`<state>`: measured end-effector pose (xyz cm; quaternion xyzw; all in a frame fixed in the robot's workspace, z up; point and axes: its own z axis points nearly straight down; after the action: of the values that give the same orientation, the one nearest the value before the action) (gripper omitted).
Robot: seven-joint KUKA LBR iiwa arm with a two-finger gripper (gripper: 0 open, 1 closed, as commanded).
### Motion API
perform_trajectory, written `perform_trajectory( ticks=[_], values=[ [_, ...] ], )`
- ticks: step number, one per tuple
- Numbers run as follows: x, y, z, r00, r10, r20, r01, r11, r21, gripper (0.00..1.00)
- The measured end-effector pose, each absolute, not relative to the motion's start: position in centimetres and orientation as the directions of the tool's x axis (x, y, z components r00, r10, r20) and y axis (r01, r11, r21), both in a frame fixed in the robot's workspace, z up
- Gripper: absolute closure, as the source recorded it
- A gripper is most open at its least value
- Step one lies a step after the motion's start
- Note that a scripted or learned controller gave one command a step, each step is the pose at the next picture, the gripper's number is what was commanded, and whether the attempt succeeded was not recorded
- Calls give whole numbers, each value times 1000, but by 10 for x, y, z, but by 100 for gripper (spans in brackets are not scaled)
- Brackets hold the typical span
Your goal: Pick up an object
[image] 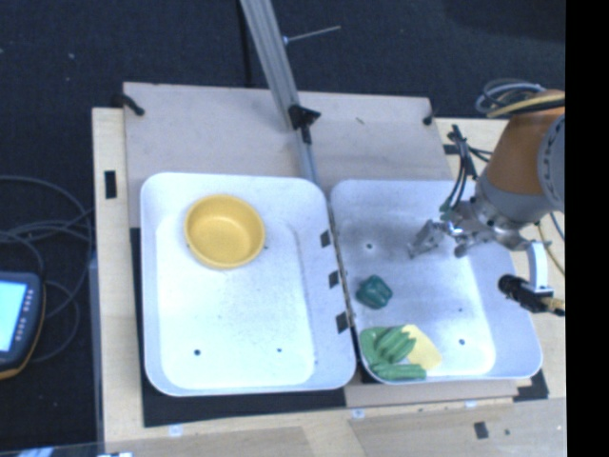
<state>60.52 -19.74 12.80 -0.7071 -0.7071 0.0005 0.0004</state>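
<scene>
Glossy yellow plastic bowl (pixel 225 231); matt, speckled white bins (pixel 238 350).

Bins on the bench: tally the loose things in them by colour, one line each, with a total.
Yellow: 2, the bowl in the left bin and a yellow piece in the right bin.
Green: 2, a dark green lump and a light green bunch, which lies against the yellow piece.
Total: 4

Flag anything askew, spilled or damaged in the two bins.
Nothing stands out. The yellow bowl sits upright in the left bin; the green pepper and the green-and-yellow toy pile lie in the right bin.
</scene>
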Motion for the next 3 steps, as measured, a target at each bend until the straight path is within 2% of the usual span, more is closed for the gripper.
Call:
perform_trajectory(
  ticks=[1,2,3],
  values=[
    [605,-198,100,0,1000,-1,1000,0,-1,0],
    [606,-198,112,1,1000,-1,1000,-1,2,100],
    [605,-197,175,0,1000,-1,1000,0,6,100]
  ],
)
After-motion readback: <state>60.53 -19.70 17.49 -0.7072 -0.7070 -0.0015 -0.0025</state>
